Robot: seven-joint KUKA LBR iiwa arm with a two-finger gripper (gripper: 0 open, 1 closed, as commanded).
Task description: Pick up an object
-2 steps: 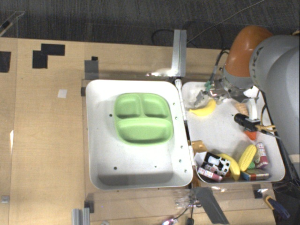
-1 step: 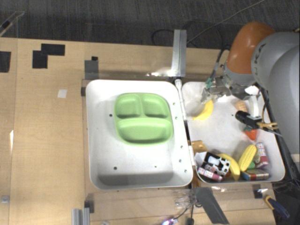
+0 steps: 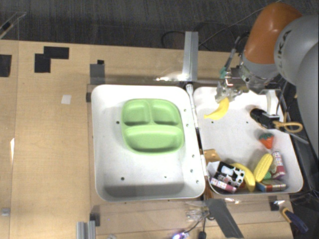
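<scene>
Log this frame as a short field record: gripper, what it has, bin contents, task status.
gripper: gripper at the right bin's back left corner
held object: banana, its upper end between the fingers, the rest hanging over the bin floor
left bin: left bin holds a green divided tray
right bin: right bin holds scissors, a corn cob, a strawberry-like piece and small clutter at the front edge
task status: pick appears made; whether the banana is fully off the floor is unclear
</scene>
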